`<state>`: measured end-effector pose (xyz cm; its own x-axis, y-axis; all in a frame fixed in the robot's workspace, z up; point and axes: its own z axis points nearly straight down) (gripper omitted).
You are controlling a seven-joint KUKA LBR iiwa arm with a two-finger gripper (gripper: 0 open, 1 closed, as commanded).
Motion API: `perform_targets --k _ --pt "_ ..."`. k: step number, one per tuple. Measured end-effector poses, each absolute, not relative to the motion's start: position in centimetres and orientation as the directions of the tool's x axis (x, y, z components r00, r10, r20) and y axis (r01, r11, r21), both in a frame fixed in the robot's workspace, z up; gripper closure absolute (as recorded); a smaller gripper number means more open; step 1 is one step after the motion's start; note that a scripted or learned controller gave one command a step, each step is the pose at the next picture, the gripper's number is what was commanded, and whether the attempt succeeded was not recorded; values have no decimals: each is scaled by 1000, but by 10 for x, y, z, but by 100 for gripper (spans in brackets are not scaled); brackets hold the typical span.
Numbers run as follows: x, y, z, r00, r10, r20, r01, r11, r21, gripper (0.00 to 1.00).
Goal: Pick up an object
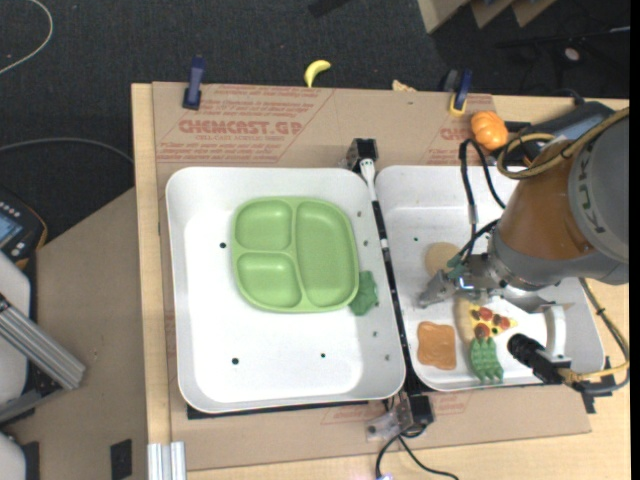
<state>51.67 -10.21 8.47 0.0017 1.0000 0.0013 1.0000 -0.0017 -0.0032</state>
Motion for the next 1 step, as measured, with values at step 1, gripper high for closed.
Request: perform_targets --k 1 --pt "587 -126 85 -2 1000 -3 1000 2 7 0"
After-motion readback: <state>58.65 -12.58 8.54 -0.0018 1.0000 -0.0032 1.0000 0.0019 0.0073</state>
